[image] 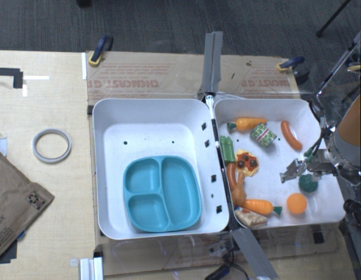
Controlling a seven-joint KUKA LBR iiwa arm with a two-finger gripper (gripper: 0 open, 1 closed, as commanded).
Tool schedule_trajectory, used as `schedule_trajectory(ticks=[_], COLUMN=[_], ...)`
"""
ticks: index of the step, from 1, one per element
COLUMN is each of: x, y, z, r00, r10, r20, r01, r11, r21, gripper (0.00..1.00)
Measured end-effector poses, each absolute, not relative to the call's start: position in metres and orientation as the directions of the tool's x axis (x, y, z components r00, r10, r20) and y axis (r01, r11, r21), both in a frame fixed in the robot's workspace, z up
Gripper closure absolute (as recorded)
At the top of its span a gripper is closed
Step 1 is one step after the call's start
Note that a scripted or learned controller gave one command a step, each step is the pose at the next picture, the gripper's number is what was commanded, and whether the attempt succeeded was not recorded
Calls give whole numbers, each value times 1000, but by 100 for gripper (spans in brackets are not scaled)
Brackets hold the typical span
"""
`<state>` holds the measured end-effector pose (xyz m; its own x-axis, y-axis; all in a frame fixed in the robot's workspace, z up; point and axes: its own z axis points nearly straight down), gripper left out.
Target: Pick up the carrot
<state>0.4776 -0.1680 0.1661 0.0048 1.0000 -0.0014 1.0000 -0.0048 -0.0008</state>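
Observation:
Two carrots lie in the right bin (274,107). One carrot (250,123), orange with a green stub, rests near the far wall. The other carrot (259,205) lies near the front wall, its green end pointing right. My gripper (291,172) reaches in from the right, over the bin's bare middle floor, between the two carrots and touching neither. It looks open and nothing is between its fingers.
Around the gripper lie a red sausage (291,135), a green-and-white packet (263,135), a pizza slice (247,163), an orange ball (296,203) and a dark green piece (308,183). The left bin (110,115) holds a blue divided plate (162,192). A tape ring (52,145) sits on the bench.

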Motion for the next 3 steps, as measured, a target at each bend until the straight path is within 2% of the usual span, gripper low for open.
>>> schedule_trajectory(ticks=[1, 2, 3], x=[477, 476, 477], y=[-94, -96, -94], z=[91, 90, 91], r00=[128, 37, 88], r10=[992, 999, 996], r20=[0, 0, 0], r01=[992, 999, 996], r11=[-128, -37, -88], r21=[-3, -5, -2], gripper=[0, 0, 0])
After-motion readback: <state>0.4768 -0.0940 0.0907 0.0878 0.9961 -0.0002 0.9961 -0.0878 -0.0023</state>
